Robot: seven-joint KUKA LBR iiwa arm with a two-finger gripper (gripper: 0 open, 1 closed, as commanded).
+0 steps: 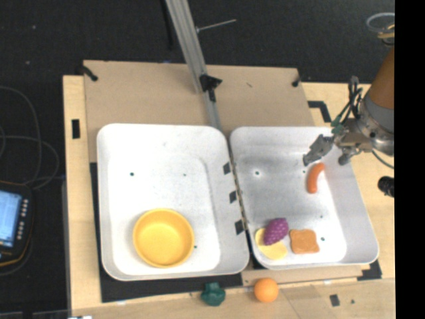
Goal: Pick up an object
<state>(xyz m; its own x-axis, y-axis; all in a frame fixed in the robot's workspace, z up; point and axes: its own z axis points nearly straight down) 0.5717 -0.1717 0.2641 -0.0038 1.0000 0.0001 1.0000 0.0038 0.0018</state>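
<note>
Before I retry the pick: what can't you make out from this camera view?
- Gripper: too small and blurred to tell whether it touches the orange sausage-shaped item just below it.
- Arm: cut off by the right edge.
- Yellow flat piece: partly covered by the purple object; its shape is unclear.
- Green object on the bench in front of the bins: too small to identify.
</note>
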